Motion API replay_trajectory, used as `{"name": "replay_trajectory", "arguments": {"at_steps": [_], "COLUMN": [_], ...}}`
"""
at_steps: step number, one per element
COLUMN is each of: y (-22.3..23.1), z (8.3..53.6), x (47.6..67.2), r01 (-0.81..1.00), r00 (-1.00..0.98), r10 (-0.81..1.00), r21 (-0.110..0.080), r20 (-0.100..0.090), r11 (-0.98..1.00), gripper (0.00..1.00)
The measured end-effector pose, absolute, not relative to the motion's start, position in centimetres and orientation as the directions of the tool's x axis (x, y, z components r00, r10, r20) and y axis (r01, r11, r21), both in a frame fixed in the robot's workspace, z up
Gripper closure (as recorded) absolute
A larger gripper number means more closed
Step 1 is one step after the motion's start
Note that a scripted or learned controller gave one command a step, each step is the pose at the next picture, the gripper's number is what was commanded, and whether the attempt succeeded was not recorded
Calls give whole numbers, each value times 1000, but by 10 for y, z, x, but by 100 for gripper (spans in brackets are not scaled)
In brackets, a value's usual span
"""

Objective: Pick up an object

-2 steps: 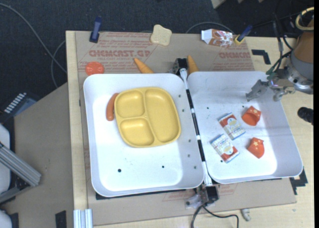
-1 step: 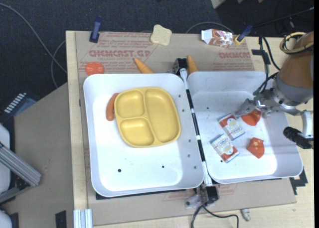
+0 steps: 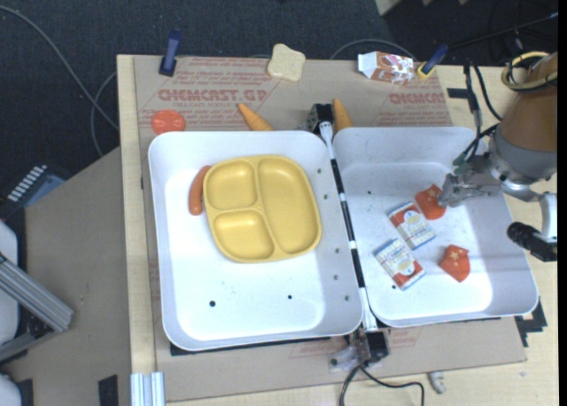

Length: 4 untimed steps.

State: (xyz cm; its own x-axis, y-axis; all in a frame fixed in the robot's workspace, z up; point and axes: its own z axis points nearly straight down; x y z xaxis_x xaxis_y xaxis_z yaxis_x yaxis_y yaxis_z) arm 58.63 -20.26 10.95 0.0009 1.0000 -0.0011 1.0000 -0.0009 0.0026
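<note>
Camera view: dark carpet floor around a plywood-topped bench [image 3: 133, 218], two shallow white bins on it side by side.

Left white bin [image 3: 177, 307]: yellow three-compartment plastic plate [image 3: 262, 207], with an orange-red toy sausage [image 3: 196, 191] lying against its left edge.

Right white bin [image 3: 505, 293]: small red toy piece [image 3: 431, 203] near the middle, touching the claw tip. Just below it, two small printed cartons [image 3: 412, 224] [image 3: 396, 261]. A red toy strawberry-like piece [image 3: 455, 263] sits to their right.

Grey arm with orange band [image 3: 530, 121] comes in from the right; claw [image 3: 447, 190] is down in the right bin, right at the red toy piece. Can't tell if it's open, shut or actually gripping; the tip is too small and blurred.

Handling, my read: the red piece looks like light, hard plastic, smooth, probably slippery and prone to skating away. Take it across its narrowest width, square on. The cartons look light and slightly crushable; grip them across the short sides.

Room: the nearest carton sits just beside the red piece, so a wide approach could nudge it. The bin's far wall and right wall are well apart from the target, and there's open floor above and to the right of it. Straight-up lift looks clear.

Outside the bins on the bench: toy bread slice [image 3: 285, 62], small carton [image 3: 386, 66], orange carrot piece [image 3: 254, 118].
</note>
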Motion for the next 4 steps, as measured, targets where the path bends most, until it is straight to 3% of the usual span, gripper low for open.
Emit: {"name": "replay_trajectory", "arguments": {"at_steps": [1,2,3,4], "y": [-203,-164,-163,-163], "z": [109,88,99,99], "x": [586,592,594,594], "r01": [1000,1000,1000,1000], "r00": [1,0,0,0], "r10": [1000,1000,1000,1000], "r21": [2,6,10,10], "r20": [-1,-3,0,1], "r11": [-1,0,0,0], "gripper": [0,0,100,0]}}
